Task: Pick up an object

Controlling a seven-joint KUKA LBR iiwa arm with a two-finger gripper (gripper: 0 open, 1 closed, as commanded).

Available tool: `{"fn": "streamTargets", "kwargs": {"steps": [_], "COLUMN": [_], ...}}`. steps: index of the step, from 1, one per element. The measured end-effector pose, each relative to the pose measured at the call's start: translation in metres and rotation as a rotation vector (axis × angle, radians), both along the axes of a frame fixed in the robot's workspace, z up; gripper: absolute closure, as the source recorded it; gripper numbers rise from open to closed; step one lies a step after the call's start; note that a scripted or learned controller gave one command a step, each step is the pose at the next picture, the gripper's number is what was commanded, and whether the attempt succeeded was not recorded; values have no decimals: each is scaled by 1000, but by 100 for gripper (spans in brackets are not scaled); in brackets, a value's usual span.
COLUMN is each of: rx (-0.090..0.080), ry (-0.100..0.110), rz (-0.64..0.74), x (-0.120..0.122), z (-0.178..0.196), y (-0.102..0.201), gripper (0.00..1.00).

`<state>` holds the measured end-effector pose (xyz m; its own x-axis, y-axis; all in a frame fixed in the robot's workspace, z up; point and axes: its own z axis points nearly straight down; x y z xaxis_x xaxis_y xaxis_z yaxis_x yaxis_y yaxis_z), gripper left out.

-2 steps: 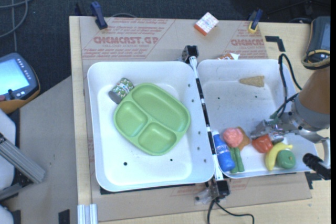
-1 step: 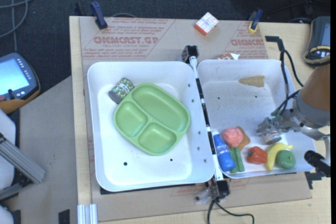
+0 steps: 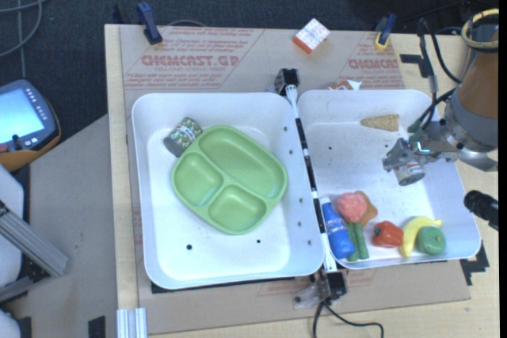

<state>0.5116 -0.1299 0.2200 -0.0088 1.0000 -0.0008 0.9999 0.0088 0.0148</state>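
Two bins, toys crowding the right bin's near edge.
Gripper (grip state unclear) hovered above them; descending there risked nudging the red pepper aside.

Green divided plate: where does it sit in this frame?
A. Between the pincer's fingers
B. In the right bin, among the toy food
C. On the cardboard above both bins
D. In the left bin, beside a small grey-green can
D: the green divided plate lies in the left bin, with the small can at its upper-left edge.
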Motion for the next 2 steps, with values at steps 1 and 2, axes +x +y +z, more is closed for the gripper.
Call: {"fn": "streamTargets", "kwargs": {"steps": [1,2], "rx": [4,4], "ry": [17,18], "rz": [-2,-1], "x": [-3,-25], "z": [-10,4], "y": [55,116], "gripper": [100,100]}}
